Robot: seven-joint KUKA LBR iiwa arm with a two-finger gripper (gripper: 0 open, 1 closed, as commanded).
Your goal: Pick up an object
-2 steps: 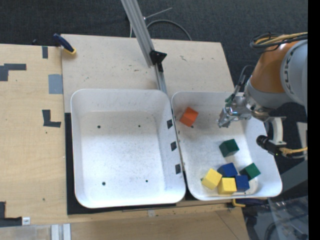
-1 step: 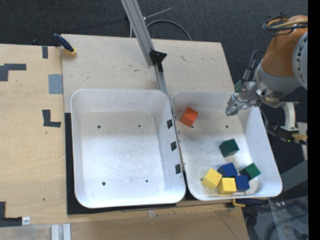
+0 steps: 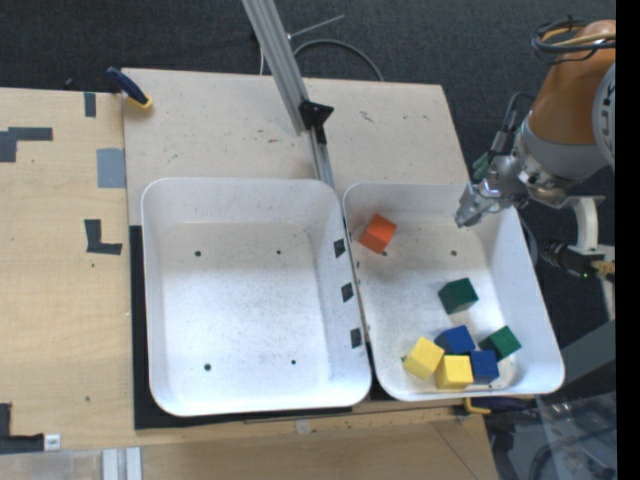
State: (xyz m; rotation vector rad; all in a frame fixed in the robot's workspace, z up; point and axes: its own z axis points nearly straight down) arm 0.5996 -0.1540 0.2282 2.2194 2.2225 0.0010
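The bench (image 3: 230, 128) is seen from above, with pale board at ten o'clock and dark carpet along the top. Two shallow white bins are set side by side on it. The left bin (image 3: 160, 268) takes up the middle of the view; small dark dots are seen on its floor. The right bin (image 3: 420, 203) lies at four o'clock, its left wall touching the left bin's right wall.

The arm (image 3: 575, 108) is seen at two o'clock, grey with an orange band. A metal rail (image 3: 275, 48) slants down from twelve o'clock to the seam between the bins.

The gripper (image 3: 470, 213) is held over the right bin's upper right corner, tips pointing down and to the left. Whether its fingers are apart or together cannot be told, and nothing is seen between them.

Six blocks lie in the right bin. An orange block (image 3: 378, 234) sits alone near the upper left, well apart from the gripper. A dark green block (image 3: 458, 295) lies towards the middle right. At five o'clock a cluster is gathered: a blue block (image 3: 458, 341) at its centre, a yellow block (image 3: 424, 357) at its left, a second yellow block (image 3: 456, 371) just below, and a smaller green block (image 3: 502, 342) at its right.

A blue and yellow clamp (image 3: 130, 86) lies at eleven o'clock on the bench.
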